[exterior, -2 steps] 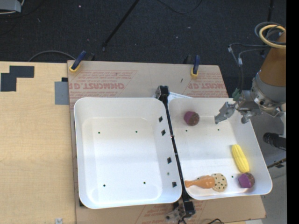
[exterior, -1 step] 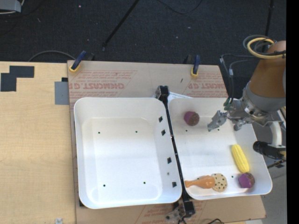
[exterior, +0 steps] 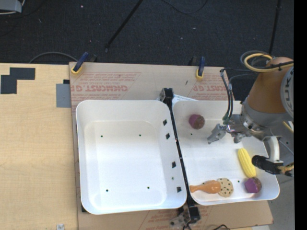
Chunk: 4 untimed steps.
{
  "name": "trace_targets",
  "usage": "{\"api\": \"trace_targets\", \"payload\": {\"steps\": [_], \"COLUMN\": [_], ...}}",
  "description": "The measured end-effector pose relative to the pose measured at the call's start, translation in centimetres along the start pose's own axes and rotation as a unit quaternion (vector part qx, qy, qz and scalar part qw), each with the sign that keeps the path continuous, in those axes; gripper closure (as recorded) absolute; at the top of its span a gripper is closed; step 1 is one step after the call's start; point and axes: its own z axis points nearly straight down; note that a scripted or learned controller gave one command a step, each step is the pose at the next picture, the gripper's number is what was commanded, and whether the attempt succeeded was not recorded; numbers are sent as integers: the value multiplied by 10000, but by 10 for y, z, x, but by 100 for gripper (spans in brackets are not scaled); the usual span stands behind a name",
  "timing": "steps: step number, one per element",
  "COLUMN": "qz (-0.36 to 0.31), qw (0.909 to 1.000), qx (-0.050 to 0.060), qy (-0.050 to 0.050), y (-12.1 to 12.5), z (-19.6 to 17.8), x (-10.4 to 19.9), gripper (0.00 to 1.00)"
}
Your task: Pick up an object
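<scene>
Four toys await; our hand (exterior: 225, 133) hovers beside the round maroon ball (exterior: 196, 121), seemingly released; next we descend.

Yellow corn (exterior: 246, 162), purple ball (exterior: 196, 121), white bins (exterior: 91, 110).

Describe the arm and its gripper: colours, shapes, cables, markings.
The arm is a thick, rounded body with a broad orange band above a grey wrist. A dark cable curves along its left side, and yellow cable loops sit above it. The gripper is small, grey metal, with slender fingers.
</scene>
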Motion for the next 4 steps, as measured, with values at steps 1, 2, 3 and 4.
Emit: {"api": "trace_targets", "payload": {"steps": [1,2,3,4], "qz": [2,8,3,0], "qw": [10000,10000,10000,10000], "qx": [2,-19,-34,-44], "qy": [1,-4,-6,-6], "y": [-1,0,-2,-6], "z": [48,36,-6,-65], "x": [9,8,8,15], "gripper": [0,100,100,100]}}
